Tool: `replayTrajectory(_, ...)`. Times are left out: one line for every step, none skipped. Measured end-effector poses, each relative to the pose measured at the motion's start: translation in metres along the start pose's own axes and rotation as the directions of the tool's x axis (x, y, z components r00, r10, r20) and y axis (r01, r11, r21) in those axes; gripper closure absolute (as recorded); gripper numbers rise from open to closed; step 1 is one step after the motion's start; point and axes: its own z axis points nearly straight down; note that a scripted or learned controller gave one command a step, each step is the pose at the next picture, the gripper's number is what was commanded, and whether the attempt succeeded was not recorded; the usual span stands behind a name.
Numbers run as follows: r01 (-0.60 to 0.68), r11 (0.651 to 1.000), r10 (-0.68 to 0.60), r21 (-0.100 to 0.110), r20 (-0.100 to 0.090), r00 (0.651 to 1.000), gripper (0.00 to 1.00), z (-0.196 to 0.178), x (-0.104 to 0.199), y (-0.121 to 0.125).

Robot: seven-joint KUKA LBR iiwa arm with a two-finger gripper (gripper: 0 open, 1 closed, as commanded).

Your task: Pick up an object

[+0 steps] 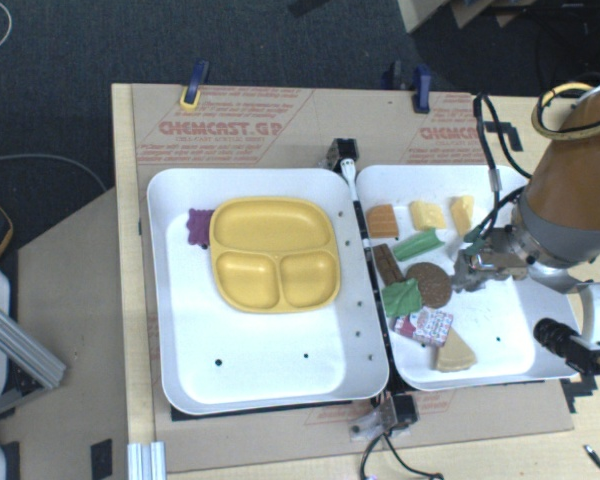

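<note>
The right bin (510, 353) holds several small play-food pieces: an orange-brown block (382, 221), two pale yellow chunks (427, 214) (463, 211), a green bar (417, 244), a dark brown strip (386, 264), a brown round cookie (432, 282), a green leafy piece (401, 297), a pink patterned packet (431, 325) and a tan wedge (456, 353). My gripper (472, 270) hangs low over this bin, just right of the cookie. Nothing shows between its tips.
The left bin (190, 348) bears a yellow three-compartment plate (275, 252) with a purple piece (199, 226) at its left edge. Black clips sit between the bins at the far (342, 152) and near (400, 408) ends. Cables (492, 138) trail along the arm.
</note>
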Motion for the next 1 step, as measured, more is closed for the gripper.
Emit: replayTrajectory(0.000,1.000,0.000,-0.005,0.002,1.000,1.00,-0.0010,-0.0137,0.0046)
